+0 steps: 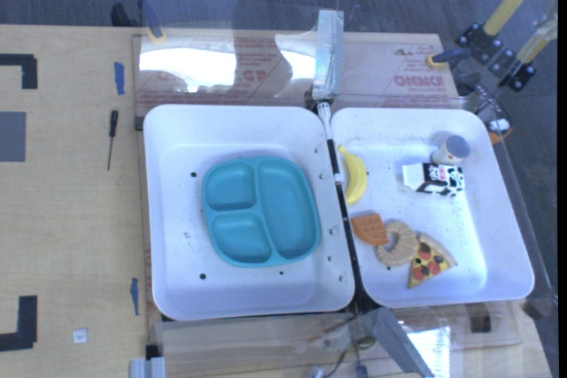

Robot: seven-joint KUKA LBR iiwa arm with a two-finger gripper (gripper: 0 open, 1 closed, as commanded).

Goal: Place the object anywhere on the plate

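Observation:
A teal divided plate (260,211) with three compartments lies in the left white bin (168,217), with nothing on it. The right bin (505,226) holds several toy foods: a yellow banana (355,175) against the left wall, a brown waffle piece (369,228), a tan bagel-like ring (396,243), and a pizza slice (427,261) with red dots. A black-and-white cow-patterned carton (435,177) lies near the back, beside a small grey cup (454,147).
A clear plastic shield (266,57) stands behind both bins. A yellow-and-black stand (509,22) rises at the upper right. A screwdriver (112,137) lies on the wooden bench at the left.

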